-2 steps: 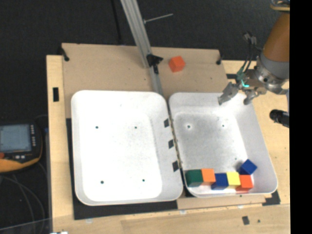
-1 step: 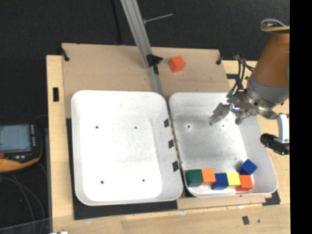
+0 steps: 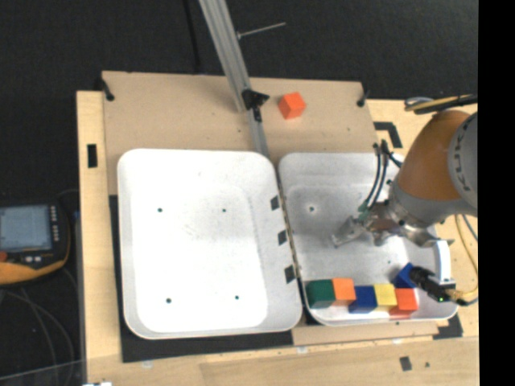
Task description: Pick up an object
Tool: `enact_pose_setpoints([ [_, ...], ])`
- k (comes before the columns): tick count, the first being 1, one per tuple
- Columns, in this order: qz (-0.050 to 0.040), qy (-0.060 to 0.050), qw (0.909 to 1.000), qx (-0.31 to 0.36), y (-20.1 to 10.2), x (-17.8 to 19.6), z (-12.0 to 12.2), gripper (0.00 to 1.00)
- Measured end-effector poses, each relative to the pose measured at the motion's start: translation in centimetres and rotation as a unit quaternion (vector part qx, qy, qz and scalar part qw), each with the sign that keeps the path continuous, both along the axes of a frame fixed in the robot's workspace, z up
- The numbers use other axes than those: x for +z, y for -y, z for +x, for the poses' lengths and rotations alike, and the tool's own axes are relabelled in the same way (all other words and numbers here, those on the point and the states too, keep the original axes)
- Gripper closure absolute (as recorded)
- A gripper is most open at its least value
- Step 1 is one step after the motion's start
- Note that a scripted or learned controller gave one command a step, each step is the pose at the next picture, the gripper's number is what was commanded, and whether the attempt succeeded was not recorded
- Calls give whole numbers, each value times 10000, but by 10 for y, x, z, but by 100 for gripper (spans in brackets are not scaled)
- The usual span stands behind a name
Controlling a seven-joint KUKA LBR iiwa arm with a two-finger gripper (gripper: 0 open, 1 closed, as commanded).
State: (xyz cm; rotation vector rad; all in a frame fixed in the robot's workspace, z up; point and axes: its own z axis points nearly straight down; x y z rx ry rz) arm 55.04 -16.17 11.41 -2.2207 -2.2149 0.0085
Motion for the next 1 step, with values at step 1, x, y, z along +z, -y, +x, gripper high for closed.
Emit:
enact_pose_setpoints([
  [1,-13,66,10000,4,2,-16,-20,0],
])
